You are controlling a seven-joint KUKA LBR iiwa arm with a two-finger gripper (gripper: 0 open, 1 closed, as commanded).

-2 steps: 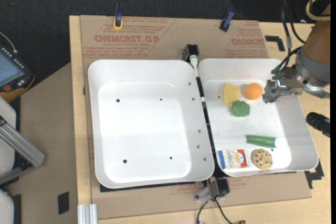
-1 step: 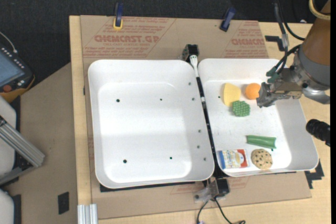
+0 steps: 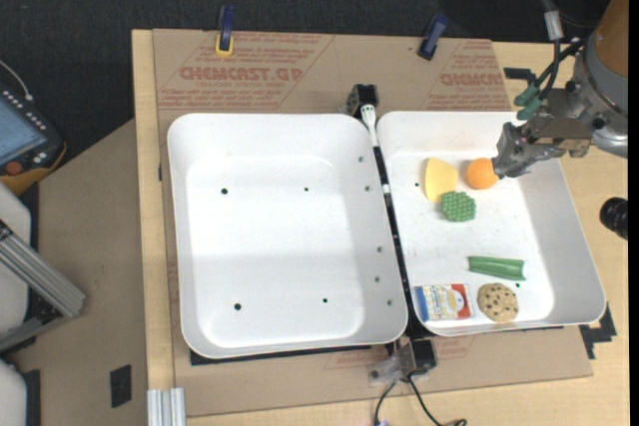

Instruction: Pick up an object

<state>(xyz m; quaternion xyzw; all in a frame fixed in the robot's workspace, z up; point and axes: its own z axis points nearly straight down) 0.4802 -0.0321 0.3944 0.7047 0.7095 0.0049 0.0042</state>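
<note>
The right bin [image 3: 559, 214] holds several small items. An orange ball [image 3: 480, 174] lies near its far side, with a yellow wedge [image 3: 439, 179] just left of it and a green bumpy ball [image 3: 458, 207] below them. Further forward lie a green pod [image 3: 496, 266], a round cookie [image 3: 497, 301] and a small red-and-white carton [image 3: 442, 301]. My gripper [image 3: 511, 161] hangs at the right of the orange ball, very close to it or touching. Nothing shows between its tips.
The left bin [image 3: 200, 214] sits beside the right one, their rims meeting at a black divider strip [image 3: 384, 205]. Both rest on a cardboard sheet [image 3: 260, 65] held by a blue-and-yellow clamp [image 3: 226, 33] and a blue clamp [image 3: 432, 37] at the back. A cable runs down to the wrist [image 3: 544, 5].
</note>
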